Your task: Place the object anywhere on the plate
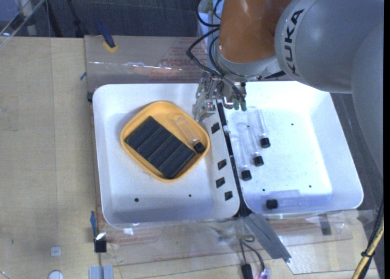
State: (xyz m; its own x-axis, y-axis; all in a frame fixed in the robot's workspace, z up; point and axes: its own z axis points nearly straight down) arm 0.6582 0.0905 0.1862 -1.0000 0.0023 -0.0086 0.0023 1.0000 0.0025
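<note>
Tube (186,130) of clear plastic with a black cap is lying on the yellow plate (157,106), along its right part, with the capped end pointing toward the near rim. Just beside it, on its left, a dark ribbed slab (159,145) is covering much of the plate's middle, and the two seem to be touching or nearly so. The plate is sitting tilted in the left bin (116,192), nearer the far wall than the near one.

Beyond the plate's right edge, the gripper (213,100) is hanging over the far end of the ridge (226,150) where the two bins are meeting. It is standing apart from the tube, and nothing is showing in its grasp; whether it is open or closed I cannot tell. The grey arm (329,34) with its orange band (250,16) is reaching in above it.

In the right bin (317,150), several more clear tubes (256,128) with black caps are lying close to the ridge. Both bins are resting on a pale wooden bench (42,150).
</note>
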